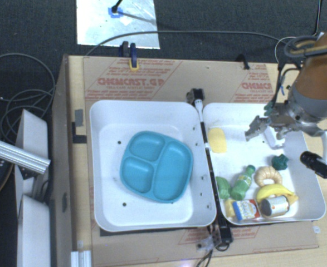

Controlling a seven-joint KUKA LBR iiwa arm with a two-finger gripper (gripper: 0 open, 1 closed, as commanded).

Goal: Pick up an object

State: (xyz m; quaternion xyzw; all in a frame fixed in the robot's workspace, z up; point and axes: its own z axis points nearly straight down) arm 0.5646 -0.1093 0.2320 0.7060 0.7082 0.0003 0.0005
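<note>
On your table, the left bin held a blue plate. The right bin held a banana lying crosswise; jaws gaped, holding nothing.

Two bins are sitting side by side on a bench. A divided plate is lying in the left bin. In the right bin, a sponge is lying near the left wall, with bottle, banana and can clustering toward the front.
</note>
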